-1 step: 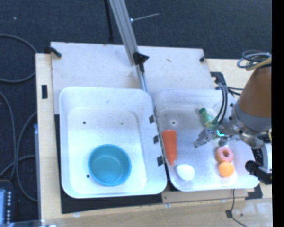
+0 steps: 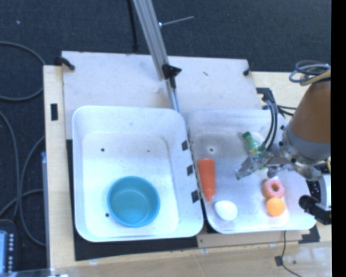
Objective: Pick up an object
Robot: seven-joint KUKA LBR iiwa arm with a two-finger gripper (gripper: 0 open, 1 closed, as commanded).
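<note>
Fingers of the gripper (image 2: 246,169) project toward 9 o'clock from the wrist, low over the floor of the right bin (image 2: 230,128). Their state cannot be determined: the tips are small and blurred, and no object is visible between them.

Candidate objects in the right bin:
- Orange carrot (image 2: 206,176), lying lengthwise against the bin's 9 o'clock wall, at 9 o'clock from the gripper and apart from it.
- White egg (image 2: 225,210), at 7 o'clock from the gripper, just beyond the carrot's lower end.
- Pink doughnut (image 2: 273,187), at 4 o'clock from the gripper, near the wrist.
- Orange ball (image 2: 275,207), touching or just beside the doughnut at its 6 o'clock.
- Small green item (image 2: 251,139), at 12 o'clock from the gripper; its identity is unclear.

A blue bowl (image 2: 133,201) sits in the left bin (image 2: 98,126).

Progress: every object rests on a bin floor. Judged from this, the pick is not yet done; selection, closure and lift remain.
</note>
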